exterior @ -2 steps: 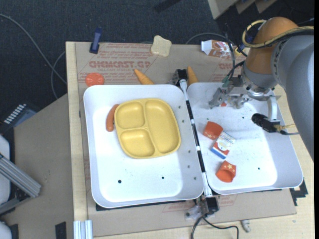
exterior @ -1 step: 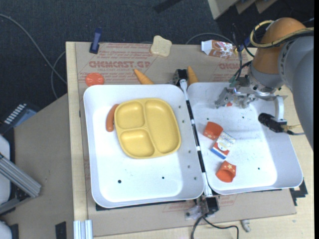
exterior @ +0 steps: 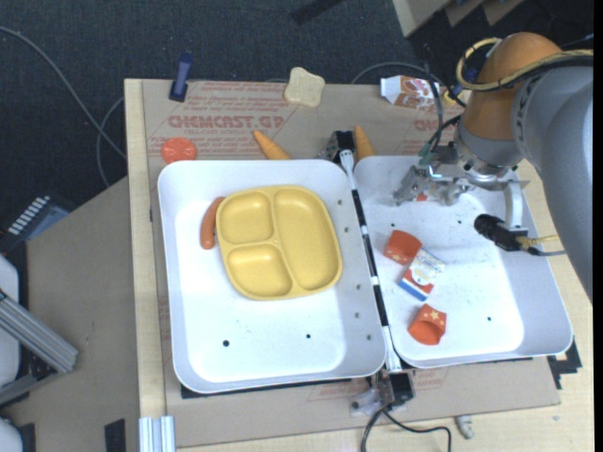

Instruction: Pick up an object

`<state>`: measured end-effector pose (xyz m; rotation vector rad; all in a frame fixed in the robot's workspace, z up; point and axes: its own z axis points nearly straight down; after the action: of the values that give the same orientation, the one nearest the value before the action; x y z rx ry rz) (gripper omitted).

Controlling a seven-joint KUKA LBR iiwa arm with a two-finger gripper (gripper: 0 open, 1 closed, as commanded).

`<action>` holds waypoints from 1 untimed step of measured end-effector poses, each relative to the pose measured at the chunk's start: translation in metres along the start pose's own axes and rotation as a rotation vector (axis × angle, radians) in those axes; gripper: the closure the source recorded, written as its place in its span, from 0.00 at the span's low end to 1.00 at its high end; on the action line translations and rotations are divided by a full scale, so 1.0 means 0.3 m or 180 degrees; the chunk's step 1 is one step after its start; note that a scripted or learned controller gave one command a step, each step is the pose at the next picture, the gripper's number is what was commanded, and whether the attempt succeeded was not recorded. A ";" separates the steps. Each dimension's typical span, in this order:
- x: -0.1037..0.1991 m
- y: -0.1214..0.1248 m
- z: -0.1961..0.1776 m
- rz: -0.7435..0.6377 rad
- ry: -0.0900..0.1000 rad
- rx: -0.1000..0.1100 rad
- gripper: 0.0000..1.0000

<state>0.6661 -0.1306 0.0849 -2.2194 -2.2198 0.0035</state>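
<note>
From the camera above, my pincer (exterior: 435, 185) hangs over the far end of the right bin (exterior: 537, 290), a shallow tray of smooth white plastic with rounded corners. I cannot tell from this angle how wide it stands, and I see nothing held in it.

Three small things lie on the bin floor, nearer the camera than my pincer. The closest is a red chunk (exterior: 403, 246) with blunt, angled edges. Just beyond it is a crumpled packet (exterior: 421, 273), white with blue and red print. Farther on, near the bin's front, is a red cup (exterior: 428, 325) lying tipped on its side.

To the view's left of my pincer sits the left bin (exterior: 273, 337), of the same white plastic. It holds a glossy yellow plate (exterior: 279, 241) with rounded corners, moulded into three compartments. A reddish sausage (exterior: 207, 224) lies against the plate's far-left edge.

Behind the bins, on a sheet of printed cardboard (exterior: 226, 116) on the counter (exterior: 151, 299), a tapered orange carrot (exterior: 271, 146) lies well left of my pincer. Farther left is a flat orange disc (exterior: 178, 149). A pale bread slice (exterior: 304, 86) and a small carton (exterior: 408, 89) lie by the back edge, the carton nearest me.
</note>
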 end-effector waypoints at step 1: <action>0.061 -0.001 0.000 0.0000 -0.0001 0.0004 0.00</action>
<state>0.6659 -0.1122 0.0849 -2.2190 -2.2191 0.0051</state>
